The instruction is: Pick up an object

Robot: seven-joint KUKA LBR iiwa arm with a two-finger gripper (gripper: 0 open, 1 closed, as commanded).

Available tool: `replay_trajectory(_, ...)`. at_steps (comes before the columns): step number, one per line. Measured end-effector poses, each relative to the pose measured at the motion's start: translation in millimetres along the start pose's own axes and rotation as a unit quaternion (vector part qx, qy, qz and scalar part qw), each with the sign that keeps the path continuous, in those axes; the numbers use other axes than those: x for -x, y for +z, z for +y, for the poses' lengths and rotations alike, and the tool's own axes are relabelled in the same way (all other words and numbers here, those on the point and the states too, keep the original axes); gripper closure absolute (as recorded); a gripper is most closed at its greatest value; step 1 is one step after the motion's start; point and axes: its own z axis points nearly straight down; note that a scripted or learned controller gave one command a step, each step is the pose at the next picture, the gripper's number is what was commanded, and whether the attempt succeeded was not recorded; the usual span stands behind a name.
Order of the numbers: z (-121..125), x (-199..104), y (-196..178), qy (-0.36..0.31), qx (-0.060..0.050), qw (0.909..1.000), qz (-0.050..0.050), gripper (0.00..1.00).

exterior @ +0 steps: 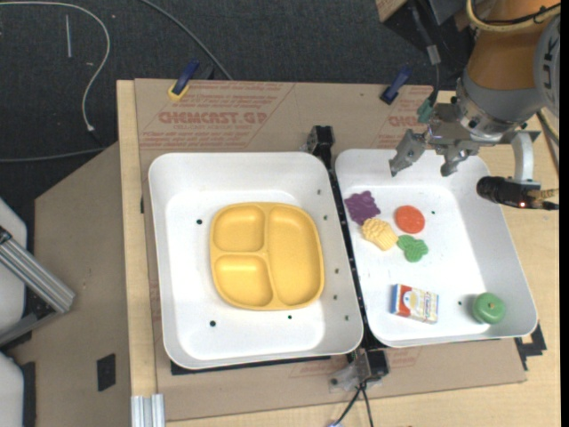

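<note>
Brown cardboard (267,114) covered the bench beneath two shallow white bins. In the left bin (178,185) lay a yellow three-compartment plate (267,256). On the floor of the right bin (498,247) sat purple toy grapes (361,206), a yellow toy corn (380,234), a red-orange disc (409,219), green toy broccoli (413,249), a small white carton (414,303) and a green round toy (488,308). The gripper (432,159) hovered over that bin's far edge, fingers spread, nothing between them.
</note>
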Motion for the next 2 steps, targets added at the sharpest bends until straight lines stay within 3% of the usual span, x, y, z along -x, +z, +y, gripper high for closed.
replay_trajectory(1,2.2,-0.1,-7.5,-0.001,0.007,1.0,-0.001,0.0)
replay_trajectory(2,3.3,1.7,55.5,-0.001,0.003,1.0,0.0,0.0)
